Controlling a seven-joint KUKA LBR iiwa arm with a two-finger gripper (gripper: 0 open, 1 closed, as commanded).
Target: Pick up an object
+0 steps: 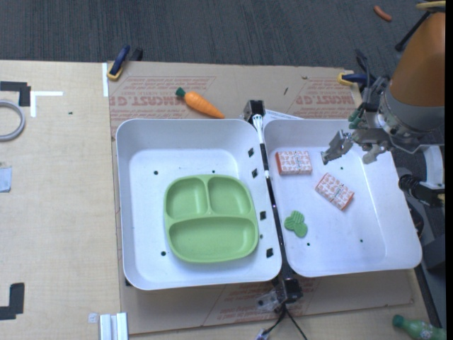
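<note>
White bins (141,261) on cardboard-covered bench (163,91), dark carpet floor (212,13) behind

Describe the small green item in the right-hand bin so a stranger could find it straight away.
Start at the right bin. Near its left wall, below the two patterned red-and-white blocks, lies the small green piece. It is the only green thing there, lobed like a leaf.
</note>
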